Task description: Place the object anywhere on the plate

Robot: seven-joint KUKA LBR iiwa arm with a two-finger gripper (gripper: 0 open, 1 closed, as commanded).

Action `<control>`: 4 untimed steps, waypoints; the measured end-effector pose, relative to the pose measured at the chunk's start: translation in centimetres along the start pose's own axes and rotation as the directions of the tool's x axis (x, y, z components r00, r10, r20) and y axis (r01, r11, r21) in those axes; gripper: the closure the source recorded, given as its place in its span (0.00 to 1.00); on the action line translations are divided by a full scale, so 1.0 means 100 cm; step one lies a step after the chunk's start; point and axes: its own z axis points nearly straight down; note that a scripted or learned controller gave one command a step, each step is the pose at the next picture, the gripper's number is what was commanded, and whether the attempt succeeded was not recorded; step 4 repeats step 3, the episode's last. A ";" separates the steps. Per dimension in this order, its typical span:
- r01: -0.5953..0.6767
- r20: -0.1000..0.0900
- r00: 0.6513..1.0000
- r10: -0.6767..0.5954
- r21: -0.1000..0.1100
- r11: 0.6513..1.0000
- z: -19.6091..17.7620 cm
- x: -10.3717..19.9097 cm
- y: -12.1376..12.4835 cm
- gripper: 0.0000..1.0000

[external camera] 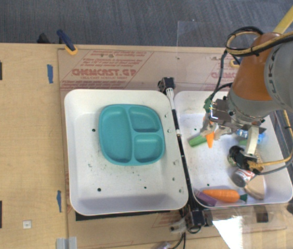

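Carrot-like orange piece (210,140) lies in the right bin (198,113), well apart from the teal plate (131,134) in the left bin (79,154), and we see the fingers (212,130) just above it, their spread impossible for us to tell.

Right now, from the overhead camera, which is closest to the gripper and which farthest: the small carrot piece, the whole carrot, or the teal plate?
1. Small carrot piece: right beside the gripper, in the right bin.
2. Whole carrot: near the right bin's front edge.
3. Teal plate: farthest, in the left bin.
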 end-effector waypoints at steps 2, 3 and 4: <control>-0.093 -0.007 0.996 0.093 -0.006 0.996 -0.093 0.138 -0.067 1.00; -0.098 -0.001 0.995 0.098 -0.003 0.995 -0.091 0.134 -0.067 0.00; -0.098 -0.001 0.995 0.098 -0.003 0.995 -0.091 0.134 -0.067 0.00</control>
